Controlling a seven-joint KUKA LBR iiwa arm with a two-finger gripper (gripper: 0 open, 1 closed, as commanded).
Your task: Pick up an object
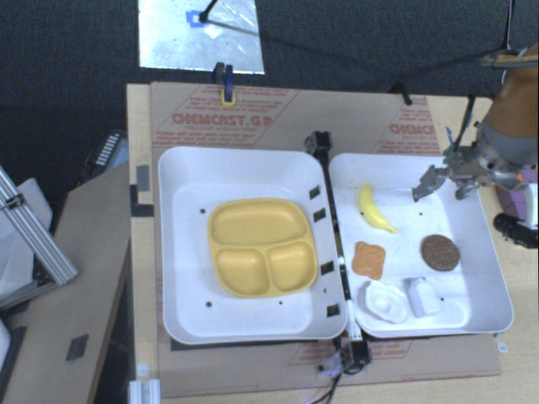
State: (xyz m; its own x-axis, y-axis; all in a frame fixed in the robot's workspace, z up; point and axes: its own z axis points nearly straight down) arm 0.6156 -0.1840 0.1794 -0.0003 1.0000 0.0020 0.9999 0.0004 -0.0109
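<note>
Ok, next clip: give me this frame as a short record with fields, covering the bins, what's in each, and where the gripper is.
left bin: holds a yellow divided tray with three compartments
right bin: holds five loose items
items: yellow banana; orange flat piece; brown round disc; white lumpy object; small white block
gripper: over the right bin's far right part, fingers spread, nothing between them
nearest item to gripper: the banana and disc, both apart from it
task state: no object picked up yet

Even bright overhead light, soft shadows, slight blur
</note>
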